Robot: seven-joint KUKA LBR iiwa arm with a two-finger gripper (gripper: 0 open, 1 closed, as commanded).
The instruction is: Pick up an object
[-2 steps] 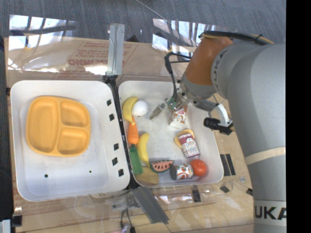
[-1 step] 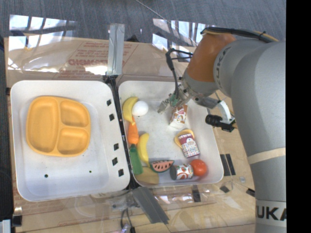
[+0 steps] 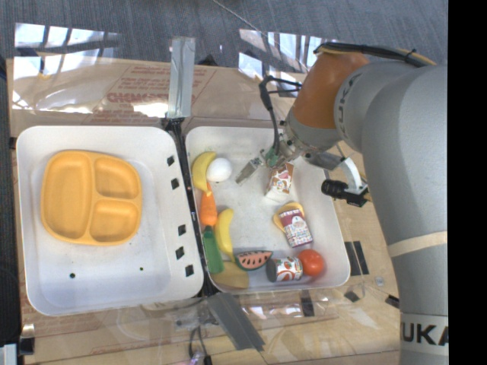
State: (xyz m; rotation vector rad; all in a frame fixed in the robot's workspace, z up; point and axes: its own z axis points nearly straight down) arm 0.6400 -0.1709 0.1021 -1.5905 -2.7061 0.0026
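My gripper (image 3: 261, 163) hangs low over the upper middle of the right bin (image 3: 329, 204), reaching in from the right. Just right of it and below stands a small white and red carton (image 3: 280, 182), very close to the gripper. A white ball (image 3: 219, 169) and a yellow banana (image 3: 201, 169) lie to the gripper's left. Further down lie an orange carrot (image 3: 208, 208), a second banana (image 3: 224, 233), a red-labelled jar (image 3: 294, 226), a watermelon slice (image 3: 253, 260), a small can (image 3: 284, 269) and a red tomato (image 3: 311, 263). Nothing shows held in the gripper.
The left bin (image 3: 46, 280) holds a yellow sectioned tray (image 3: 91, 197). A green item (image 3: 212, 252) lies along the right bin's left wall. The grey arm with its orange band (image 3: 327, 90) covers the bench's right side. White floor shows in the right bin's centre.
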